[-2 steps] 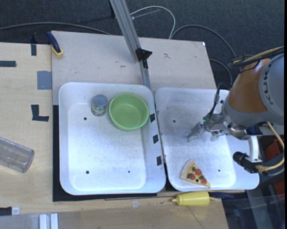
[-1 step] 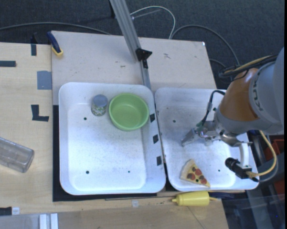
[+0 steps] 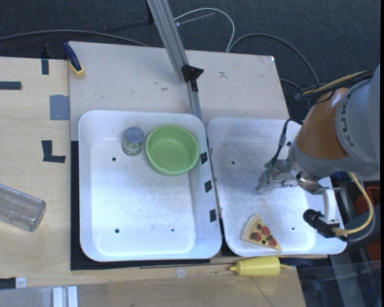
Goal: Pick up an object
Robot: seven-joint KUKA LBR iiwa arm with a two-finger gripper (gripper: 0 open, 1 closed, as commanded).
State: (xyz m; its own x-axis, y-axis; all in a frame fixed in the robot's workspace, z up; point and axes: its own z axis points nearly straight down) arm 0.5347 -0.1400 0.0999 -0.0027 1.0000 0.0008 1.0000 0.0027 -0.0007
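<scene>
**White right bin: pizza slice sits just near of the hand**

White bin on the right (image 3: 243,139) carries the hand (image 3: 266,183) and one candidate: a toy pizza slice (image 3: 261,232), yellow wedge with red spots, lying flat at the bin's near side. The slice lies nearer to the camera than the hand and almost directly in line with it, apart, not touching. Its long axis runs roughly left-far to right-near, tip pointing right-near as far as I can tell.

Hand state: can't tell whether it's apart or together (dark metal against speckled bin floor, too small to resolve). Nothing visible in it.

Other options are all further off: green bowl (image 3: 172,149) and a small grey-lidded jar (image 3: 133,140) in the left bin (image 3: 96,235), touching or nearly so, at its far side. Yellow bottle (image 3: 259,267) lies on the tabletop just outside the right bin's near rim.

My read: shortest move is a short pull toward the near side, then descend on the slice. It's flat and thin, so the grab could easily skid off.
</scene>
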